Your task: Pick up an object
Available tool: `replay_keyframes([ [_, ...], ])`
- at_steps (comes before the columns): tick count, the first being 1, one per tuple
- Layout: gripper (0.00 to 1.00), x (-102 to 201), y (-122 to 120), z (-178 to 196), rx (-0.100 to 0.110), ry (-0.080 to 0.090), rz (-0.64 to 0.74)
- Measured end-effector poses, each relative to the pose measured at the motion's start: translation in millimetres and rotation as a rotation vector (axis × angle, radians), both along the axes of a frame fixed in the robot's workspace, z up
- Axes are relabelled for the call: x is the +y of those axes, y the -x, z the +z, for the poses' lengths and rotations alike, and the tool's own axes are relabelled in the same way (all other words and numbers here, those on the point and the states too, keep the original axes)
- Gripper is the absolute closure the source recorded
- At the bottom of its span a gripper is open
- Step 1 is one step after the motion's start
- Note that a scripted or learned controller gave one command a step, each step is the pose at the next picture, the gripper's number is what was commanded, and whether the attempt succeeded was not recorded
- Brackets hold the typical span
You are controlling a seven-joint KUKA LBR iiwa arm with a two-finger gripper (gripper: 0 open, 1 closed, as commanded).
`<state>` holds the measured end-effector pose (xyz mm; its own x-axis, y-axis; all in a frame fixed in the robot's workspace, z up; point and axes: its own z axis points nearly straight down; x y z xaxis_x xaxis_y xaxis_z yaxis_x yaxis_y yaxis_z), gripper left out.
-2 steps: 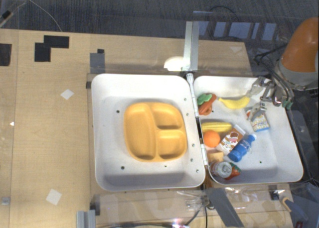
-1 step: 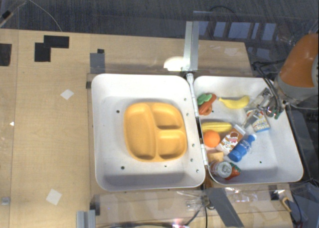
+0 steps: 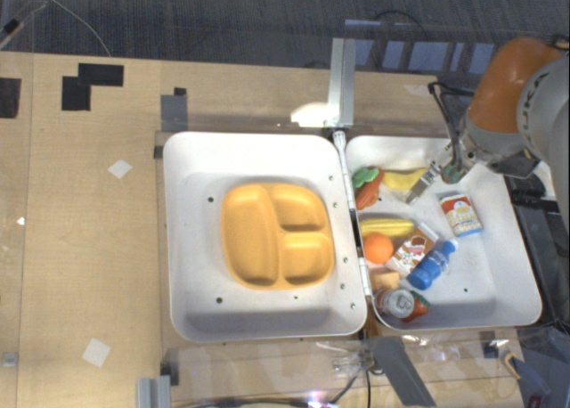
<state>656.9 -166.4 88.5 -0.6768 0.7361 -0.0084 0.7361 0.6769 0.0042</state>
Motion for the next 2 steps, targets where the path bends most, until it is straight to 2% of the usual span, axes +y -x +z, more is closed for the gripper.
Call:
replay_keyframes([
  [1, 1.00, 1.4, -3.6, 14.5, -0.011, 0.003, 0.010],
  [2, 0.00, 2.4, -3.0, 13.6, -0.008, 0.001, 0.011],
])
